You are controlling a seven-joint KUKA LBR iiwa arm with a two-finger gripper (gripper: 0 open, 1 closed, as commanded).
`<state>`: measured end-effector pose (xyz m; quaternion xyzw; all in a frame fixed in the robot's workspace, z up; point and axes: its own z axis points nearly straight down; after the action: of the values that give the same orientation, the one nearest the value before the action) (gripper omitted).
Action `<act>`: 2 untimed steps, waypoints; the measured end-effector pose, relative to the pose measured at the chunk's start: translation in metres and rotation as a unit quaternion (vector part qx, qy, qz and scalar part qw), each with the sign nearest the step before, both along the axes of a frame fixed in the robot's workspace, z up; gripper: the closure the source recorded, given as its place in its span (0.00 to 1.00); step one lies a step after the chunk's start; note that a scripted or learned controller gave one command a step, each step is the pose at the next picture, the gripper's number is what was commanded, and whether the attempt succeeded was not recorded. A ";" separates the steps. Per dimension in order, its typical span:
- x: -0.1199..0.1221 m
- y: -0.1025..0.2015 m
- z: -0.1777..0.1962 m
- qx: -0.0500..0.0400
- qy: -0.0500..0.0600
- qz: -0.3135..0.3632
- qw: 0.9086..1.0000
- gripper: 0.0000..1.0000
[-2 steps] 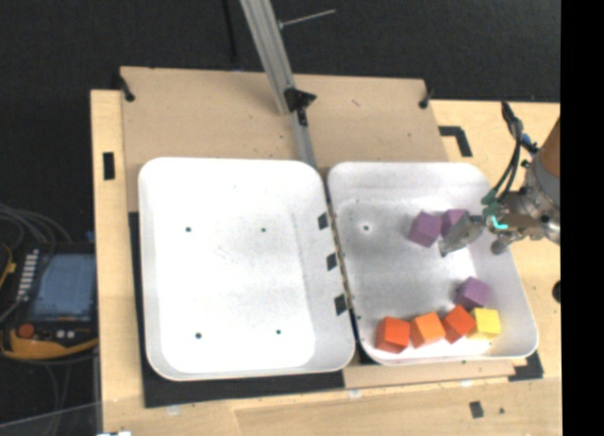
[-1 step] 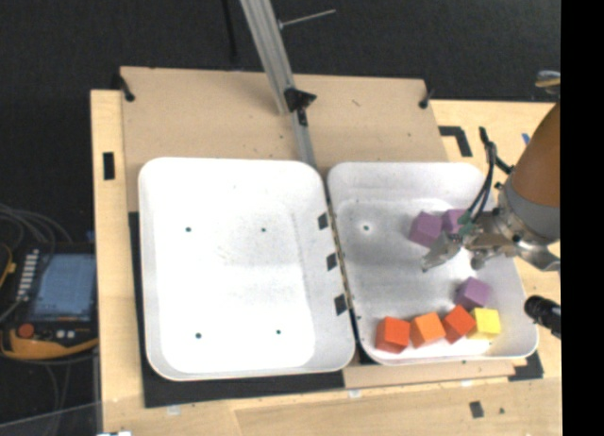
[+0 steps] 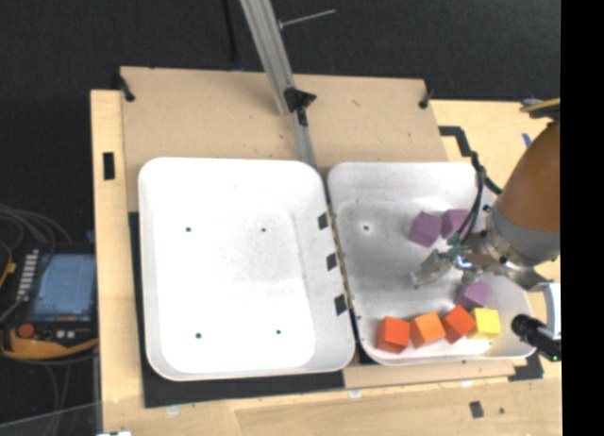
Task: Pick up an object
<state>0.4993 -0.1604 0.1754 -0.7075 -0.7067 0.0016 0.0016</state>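
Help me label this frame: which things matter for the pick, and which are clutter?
Job: hand; purple blocks; orange-red cubes; yellow cube; right white bin.

Lying about: left white bin; blue-screened pendant; metal pole.

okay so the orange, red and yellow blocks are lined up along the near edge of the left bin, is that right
Not quite. The camera view shows the red block, the orange blocks and the yellow block lined up along the near edge of the right bin, not the left bin.
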 end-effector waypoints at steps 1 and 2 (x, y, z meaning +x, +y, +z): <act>-0.008 0.005 -0.058 0.000 0.000 0.000 1.000 0.00; -0.006 0.003 -0.044 -0.001 -0.005 -0.004 1.000 1.00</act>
<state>0.4938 -0.1579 0.1315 -0.7102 -0.7040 -0.0012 -0.0030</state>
